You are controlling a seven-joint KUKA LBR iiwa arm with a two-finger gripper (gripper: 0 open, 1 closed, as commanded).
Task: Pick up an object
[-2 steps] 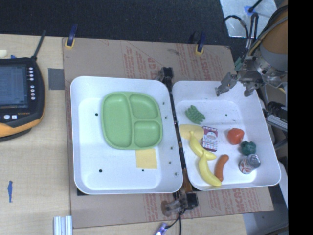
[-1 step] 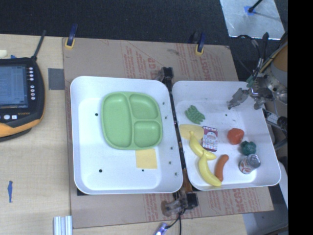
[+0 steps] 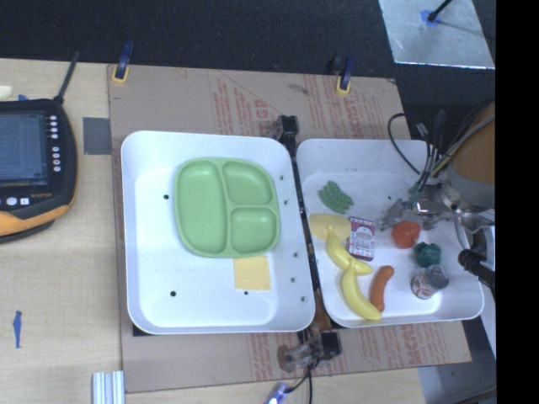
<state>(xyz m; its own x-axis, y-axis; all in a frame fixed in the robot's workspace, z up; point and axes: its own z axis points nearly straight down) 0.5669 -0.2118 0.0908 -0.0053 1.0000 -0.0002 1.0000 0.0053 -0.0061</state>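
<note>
My gripper (image 3: 418,211) reaches in from the right over the right bin (image 3: 370,162), at its right side. A red tomato (image 3: 405,235) lies just below and in front of it, touching or nearly touching. Close by are a dark green round item (image 3: 427,253), a small can (image 3: 428,284) and an orange-red sausage (image 3: 381,285). Further left lie a yellow banana (image 3: 354,283), a small pink-and-white carton (image 3: 361,239) and a green leafy piece (image 3: 335,196).
The left bin (image 3: 147,293) holds a green divided plate (image 3: 227,206) and a yellow square slice (image 3: 253,273). A tablet controller (image 3: 29,162) sits on the bench at far left. Cables (image 3: 421,141) hang beside the arm (image 3: 473,154).
</note>
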